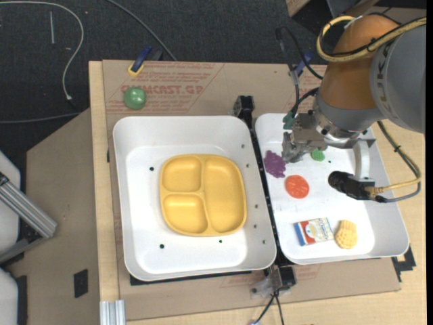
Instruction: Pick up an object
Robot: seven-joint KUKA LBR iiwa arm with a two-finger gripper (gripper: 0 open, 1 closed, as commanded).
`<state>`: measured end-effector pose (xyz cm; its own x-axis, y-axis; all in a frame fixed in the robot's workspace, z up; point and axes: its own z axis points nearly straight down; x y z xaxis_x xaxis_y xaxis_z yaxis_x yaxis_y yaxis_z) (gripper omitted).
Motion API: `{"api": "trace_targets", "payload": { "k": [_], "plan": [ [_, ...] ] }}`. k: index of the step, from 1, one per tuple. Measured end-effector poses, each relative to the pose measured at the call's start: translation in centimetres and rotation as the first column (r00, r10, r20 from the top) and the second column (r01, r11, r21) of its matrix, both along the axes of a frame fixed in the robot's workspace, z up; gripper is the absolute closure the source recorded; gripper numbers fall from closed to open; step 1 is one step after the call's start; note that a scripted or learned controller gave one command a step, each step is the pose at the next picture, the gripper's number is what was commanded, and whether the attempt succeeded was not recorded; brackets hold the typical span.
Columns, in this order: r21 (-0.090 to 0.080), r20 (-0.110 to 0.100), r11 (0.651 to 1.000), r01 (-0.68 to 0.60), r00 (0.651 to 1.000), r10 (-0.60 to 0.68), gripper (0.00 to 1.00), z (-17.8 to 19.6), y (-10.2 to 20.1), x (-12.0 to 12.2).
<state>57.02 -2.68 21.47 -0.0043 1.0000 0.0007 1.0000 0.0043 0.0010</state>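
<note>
While the grey arm leans in from the right, we see its gripper (295, 149) low over the right bin (389, 239), at that bin's left side — whether its fingers are parted or closed we cannot tell. A purple object (274, 163) lies just beside the gripper, to its lower left; a red round piece (297, 186) sits just below, a small green item (316, 156) just to its right. A yellow divided plate (203, 193) rests in the left bin (135, 147)
</note>
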Motion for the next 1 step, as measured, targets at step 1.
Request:
{"api": "trace_targets", "payload": {
  "k": [1],
  "plan": [
    [0.002,0.001,1.0,-0.003,1.0,0.003,1.0,0.41,6.14,0.82]
  ]
}}
